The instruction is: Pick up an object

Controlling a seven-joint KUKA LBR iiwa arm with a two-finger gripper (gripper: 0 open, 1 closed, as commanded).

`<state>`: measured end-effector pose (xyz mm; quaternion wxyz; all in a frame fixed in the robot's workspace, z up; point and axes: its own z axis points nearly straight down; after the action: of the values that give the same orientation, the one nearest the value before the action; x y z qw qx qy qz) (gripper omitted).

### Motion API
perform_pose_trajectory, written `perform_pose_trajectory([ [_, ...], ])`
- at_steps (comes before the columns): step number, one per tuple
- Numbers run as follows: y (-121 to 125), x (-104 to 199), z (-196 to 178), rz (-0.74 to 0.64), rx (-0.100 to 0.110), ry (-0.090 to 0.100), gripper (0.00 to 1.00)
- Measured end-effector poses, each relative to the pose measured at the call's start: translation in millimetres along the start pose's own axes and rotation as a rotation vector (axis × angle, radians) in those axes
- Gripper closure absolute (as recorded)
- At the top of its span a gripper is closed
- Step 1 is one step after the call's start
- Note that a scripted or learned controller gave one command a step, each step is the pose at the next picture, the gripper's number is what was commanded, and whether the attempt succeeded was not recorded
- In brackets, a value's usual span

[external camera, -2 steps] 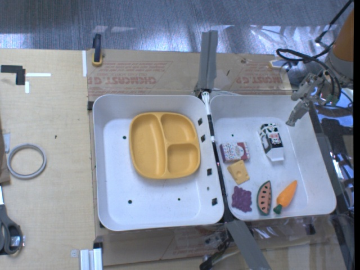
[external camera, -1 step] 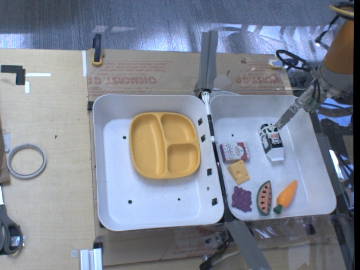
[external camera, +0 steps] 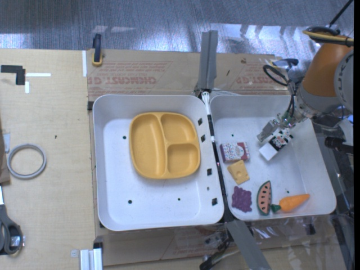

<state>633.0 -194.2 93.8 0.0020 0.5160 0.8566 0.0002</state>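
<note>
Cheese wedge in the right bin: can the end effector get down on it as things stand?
Probably yes. The cheese wedge lies flat on the right bin floor, apart from the red packet above and the grapes below, nothing on top. The end effector hangs over the same bin, to its right.

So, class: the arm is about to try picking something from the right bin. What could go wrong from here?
1. The tool hangs to one side of the toys, so closing now would likely catch nothing.
2. The cheese wedge, grapes and watermelon slice lie close together; a grasp may nudge a neighbour.
3. The carrot lies near the right bin wall, leaving little room.
</note>
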Motion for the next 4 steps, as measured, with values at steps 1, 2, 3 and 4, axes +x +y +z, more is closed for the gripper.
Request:
perform_pose_trajectory([
  [1,1.1,-0.3,-10.1,-0.004,0.000,-0.004,1.00],
  [2,1.2,0.1,-9.9,-0.004,0.000,-0.003,0.00],
  [3,22.8,51.4,-61.7,0.102,0.002,0.001,0.00],
  [4,-13.3,-26.0,-46.9,0.171,0.003,0.001,0.00],
])
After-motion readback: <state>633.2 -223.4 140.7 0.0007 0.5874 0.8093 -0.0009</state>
